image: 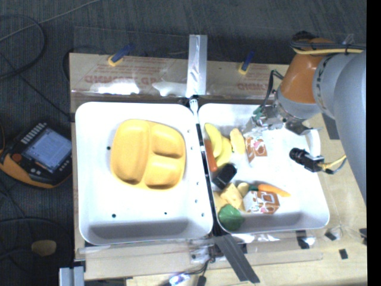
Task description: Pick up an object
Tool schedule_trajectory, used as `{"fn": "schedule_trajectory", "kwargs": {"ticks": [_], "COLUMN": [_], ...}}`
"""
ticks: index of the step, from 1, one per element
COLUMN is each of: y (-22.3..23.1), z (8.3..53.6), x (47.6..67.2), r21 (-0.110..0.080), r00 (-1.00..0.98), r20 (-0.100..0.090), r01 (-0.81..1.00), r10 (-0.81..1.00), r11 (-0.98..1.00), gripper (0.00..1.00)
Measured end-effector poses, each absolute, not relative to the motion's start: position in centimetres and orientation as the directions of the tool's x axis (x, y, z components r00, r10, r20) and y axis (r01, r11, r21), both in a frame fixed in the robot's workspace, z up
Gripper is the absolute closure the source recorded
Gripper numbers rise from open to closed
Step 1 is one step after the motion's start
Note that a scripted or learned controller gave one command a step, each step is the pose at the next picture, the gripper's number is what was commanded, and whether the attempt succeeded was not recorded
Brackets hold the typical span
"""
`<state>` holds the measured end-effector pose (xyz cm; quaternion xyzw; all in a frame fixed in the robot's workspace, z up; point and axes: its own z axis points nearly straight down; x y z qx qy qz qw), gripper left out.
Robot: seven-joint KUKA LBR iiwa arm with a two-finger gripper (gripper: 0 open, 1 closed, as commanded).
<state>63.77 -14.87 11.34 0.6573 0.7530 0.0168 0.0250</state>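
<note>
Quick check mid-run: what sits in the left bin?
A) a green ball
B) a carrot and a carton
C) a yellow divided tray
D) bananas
C: the yellow tray lies alone in the left bin, while the carrot and bananas are in the right bin.

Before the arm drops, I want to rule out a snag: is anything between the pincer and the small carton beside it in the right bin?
Nothing visible stands between them. The pincer hangs over the right bin just above the small carton, with bare bin floor around it. The banana lies close on the carton's left.
</note>
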Motion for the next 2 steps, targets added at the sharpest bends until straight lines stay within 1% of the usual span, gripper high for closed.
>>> {"fn": "schedule_trajectory", "kwargs": {"ticks": [1,2], "y": [-16.5,-22.6], "z": [9.1,9.1], "x": [67.3,62.4], "r21": [0.012,0.008], "r00": [-0.092,-0.366], "r20": [-0.006,-0.012], "r01": [0.996,0.93], "r10": [0.996,0.93], "r11": [0.092,0.366], "gripper": [1.0,1.0]}}
